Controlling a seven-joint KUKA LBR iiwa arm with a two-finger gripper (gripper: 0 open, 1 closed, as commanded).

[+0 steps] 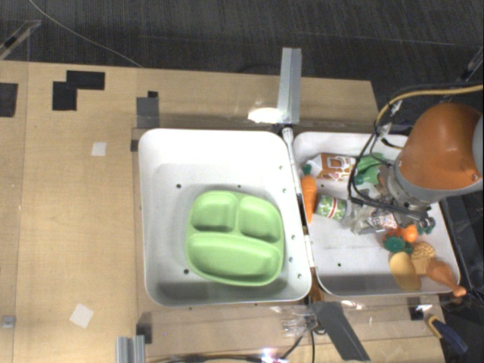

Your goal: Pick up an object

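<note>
The right bin [340,274] holds several small toys. An orange carrot [308,194] lies along its left wall. Beside it rests a small bottle with a green label [331,206]. A brown packet [333,166] lies near the back, with a green item [368,169] to its right. At the front right sit a yellow lemon-like piece [404,269], an orange cone shape [439,271] and a small orange and green piece [401,238]. My arm with its orange band [442,146] hangs over the bin's right half. The gripper [376,219] reaches down among the toys near a crinkled clear item.
The left bin [162,165] holds a green divided tray [234,237]. A metal post [290,85] stands behind the wall between the bins. Cables [393,104] loop off the arm at the right. Wooden bench surface stretches to the left.
</note>
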